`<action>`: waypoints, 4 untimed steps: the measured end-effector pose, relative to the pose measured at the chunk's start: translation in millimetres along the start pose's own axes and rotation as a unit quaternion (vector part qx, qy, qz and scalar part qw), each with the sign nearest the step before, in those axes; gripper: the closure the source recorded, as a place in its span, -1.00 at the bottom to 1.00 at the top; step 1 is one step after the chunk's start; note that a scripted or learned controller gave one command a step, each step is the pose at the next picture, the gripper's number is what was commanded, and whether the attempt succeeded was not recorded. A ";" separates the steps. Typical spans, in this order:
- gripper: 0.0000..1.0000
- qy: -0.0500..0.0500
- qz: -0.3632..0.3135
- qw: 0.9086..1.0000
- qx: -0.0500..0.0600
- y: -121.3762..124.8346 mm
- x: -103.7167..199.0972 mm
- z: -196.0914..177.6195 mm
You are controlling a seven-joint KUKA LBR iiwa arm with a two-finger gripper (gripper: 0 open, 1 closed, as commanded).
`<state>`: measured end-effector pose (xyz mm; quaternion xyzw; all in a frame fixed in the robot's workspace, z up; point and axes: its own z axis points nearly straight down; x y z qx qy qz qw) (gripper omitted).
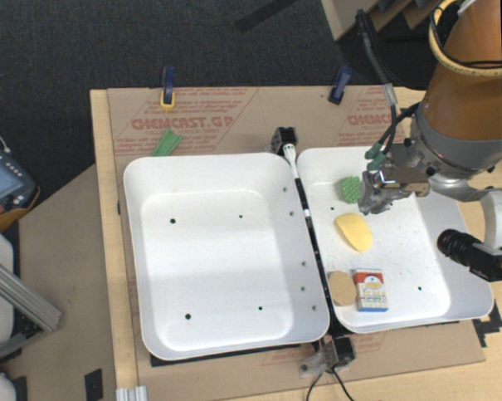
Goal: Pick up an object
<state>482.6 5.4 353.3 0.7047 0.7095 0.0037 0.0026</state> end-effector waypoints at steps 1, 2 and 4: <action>1.00 0.001 -0.001 1.000 0.001 -1.9 69.2 -52.8; 1.00 -0.001 0.003 1.000 0.003 24.7 81.2 -43.7; 1.00 0.001 0.000 1.000 0.001 -1.6 124.3 -75.3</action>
